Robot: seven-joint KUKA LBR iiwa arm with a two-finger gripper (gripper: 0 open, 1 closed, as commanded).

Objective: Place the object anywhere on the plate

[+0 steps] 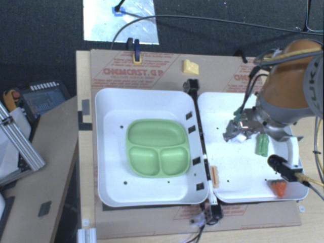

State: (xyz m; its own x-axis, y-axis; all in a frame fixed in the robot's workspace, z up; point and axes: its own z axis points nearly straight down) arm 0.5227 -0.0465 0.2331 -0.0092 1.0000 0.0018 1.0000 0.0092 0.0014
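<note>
Over on the left, the shallow white left bin (109, 135) holds the pale green three-compartment plastic plate (157, 147), sitting flat in the middle of the bin floor. Nothing lies on that plate. Across the black divider strip, the shallow white right bin (228, 181) carries the action. The grey arm with its orange band (293, 80) reaches in over the bin's far right corner, and its hand (235, 130) hangs low over the middle of the bin, tips pointing towards the divider; whether it is clenched or released, I cannot tell. Just beside the hand, towards the right edge, lies a small green block-shaped object (262, 146), apart from the tips. Down in the near right corner sits a small orange-red object (279, 188).
</note>
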